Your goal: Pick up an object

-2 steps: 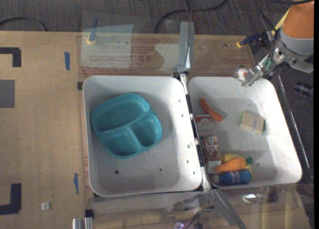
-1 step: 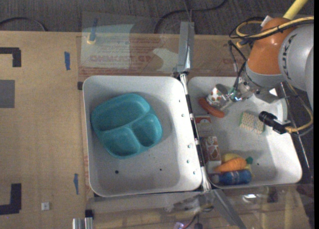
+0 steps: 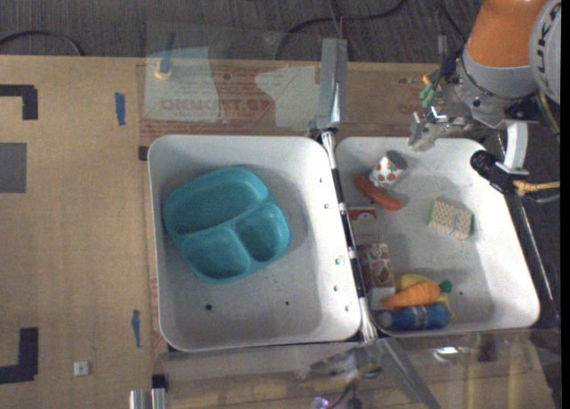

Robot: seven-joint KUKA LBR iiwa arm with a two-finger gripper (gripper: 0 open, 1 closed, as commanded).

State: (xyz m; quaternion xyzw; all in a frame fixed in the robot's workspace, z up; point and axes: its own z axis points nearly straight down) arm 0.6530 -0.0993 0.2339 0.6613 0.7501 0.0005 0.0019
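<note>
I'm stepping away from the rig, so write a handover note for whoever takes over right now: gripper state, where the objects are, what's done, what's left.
Gripper: above the far edge of the right white bin, holding nothing visible; open or shut cannot be told.
Right bin holds: small white cup, red sausage-shaped toy, checkered green sponge block, orange toy carrot, blue bottle lying down, small carton by the divider.
Left white bin holds a teal divided plate.
Done: nothing picked yet.
Left: descend, grasp one object, lift.
</note>
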